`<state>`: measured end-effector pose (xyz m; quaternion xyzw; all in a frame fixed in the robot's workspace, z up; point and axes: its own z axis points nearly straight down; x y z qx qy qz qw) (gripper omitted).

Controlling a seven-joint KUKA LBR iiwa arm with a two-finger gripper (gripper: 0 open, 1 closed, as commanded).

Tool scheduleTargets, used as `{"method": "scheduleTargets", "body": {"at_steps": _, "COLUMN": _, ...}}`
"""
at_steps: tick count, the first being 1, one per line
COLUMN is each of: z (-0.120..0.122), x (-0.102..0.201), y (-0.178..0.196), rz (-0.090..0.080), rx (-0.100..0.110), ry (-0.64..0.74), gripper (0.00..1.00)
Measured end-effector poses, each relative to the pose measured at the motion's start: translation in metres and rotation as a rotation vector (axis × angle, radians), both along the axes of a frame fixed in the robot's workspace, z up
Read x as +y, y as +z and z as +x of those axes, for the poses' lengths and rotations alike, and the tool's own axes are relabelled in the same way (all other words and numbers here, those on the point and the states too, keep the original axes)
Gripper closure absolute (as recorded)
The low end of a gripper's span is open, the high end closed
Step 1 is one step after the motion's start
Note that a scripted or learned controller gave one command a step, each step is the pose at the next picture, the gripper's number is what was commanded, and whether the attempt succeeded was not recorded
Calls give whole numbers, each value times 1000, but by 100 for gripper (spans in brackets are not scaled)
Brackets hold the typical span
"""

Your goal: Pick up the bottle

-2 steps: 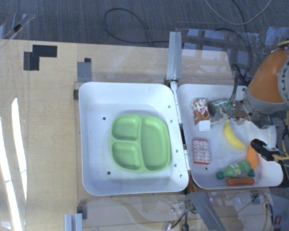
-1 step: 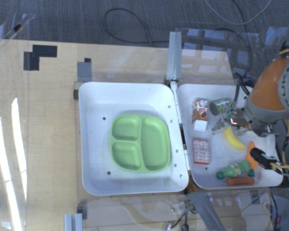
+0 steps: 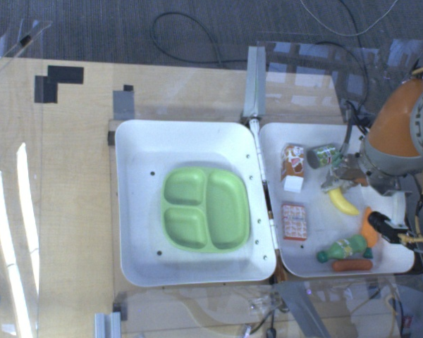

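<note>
I see my hand (image 3: 338,178) low over the right bin (image 3: 307,263), near its far right side, at the end of the grey arm (image 3: 402,129) with its orange band. From this angle I cannot tell whether the hand is wide or narrow, and I see nothing held in it. A banana (image 3: 343,203) lies just beside it, toward me, and a can (image 3: 324,155) lies on its side just behind it. The bottle (image 3: 344,248), green with a yellow label too small for me to read, lies on its side near the bin's front edge, well apart from the hand. A red sausage-shaped thing (image 3: 352,265) touches its front side. A brown packet (image 3: 292,166) and a small red box (image 3: 294,221) sit further left; their print is unreadable. The left bin (image 3: 134,259) holds a green divided plate (image 3: 205,208). Both bins rest on the pale wooden bench (image 3: 56,224).
</note>
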<state>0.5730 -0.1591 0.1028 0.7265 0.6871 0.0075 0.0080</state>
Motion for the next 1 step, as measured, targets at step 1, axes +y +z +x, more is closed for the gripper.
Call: {"method": "scheduleTargets", "body": {"at_steps": 1, "z": -45, "x": 35, "y": 91, "rz": 0, "rx": 14, "ry": 3, "gripper": 100}}
